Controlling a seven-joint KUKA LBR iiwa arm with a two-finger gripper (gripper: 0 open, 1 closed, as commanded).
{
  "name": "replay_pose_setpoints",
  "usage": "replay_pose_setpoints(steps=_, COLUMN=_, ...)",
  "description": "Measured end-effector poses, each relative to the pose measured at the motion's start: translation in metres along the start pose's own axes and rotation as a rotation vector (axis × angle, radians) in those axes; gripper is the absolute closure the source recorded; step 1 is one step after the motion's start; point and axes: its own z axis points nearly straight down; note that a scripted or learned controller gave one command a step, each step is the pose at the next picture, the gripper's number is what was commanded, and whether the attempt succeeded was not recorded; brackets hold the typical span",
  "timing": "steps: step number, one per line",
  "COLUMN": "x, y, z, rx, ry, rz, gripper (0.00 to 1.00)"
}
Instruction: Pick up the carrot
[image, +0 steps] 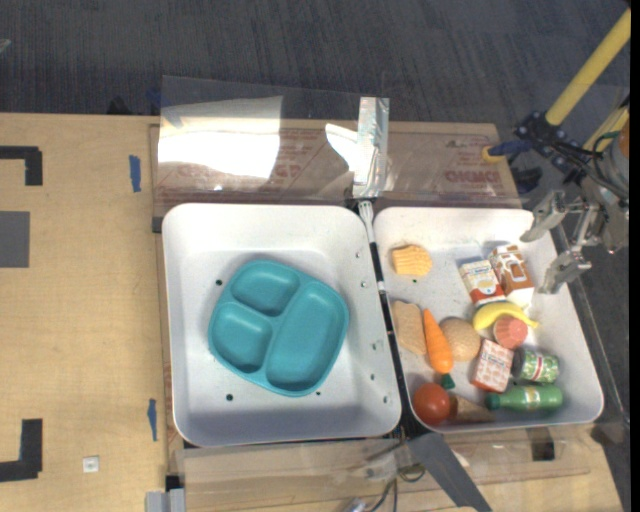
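Carrot (436, 341): you have it ungrasped, lying in right bin (560, 225); claw (565, 262) fingers apart, above bin's right edge.

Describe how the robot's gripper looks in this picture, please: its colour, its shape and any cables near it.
The gripper at the right edge is bare grey metal, built of thin angular bars and brackets, with slim pale fingers over the right bin. Dark fittings and thin cables sit above it, next to a yellow rod running diagonally to the top right corner. The picture is too blurred for any markings.
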Motion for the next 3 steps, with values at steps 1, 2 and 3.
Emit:
replay_pose_setpoints(steps=1, x=0.029, y=0.043, z=0.076, rx=-0.002, ry=0.006, rz=0.221, gripper=0.00)
replay_pose_setpoints(steps=2, x=0.072, y=0.085, z=0.137, rx=0.000, ry=-0.003, rz=0.233, gripper=0.00)
replay_pose_setpoints(steps=3, x=0.099, y=0.184, z=0.045, rx=-0.005, ry=-0.008, rz=0.173, gripper=0.00)
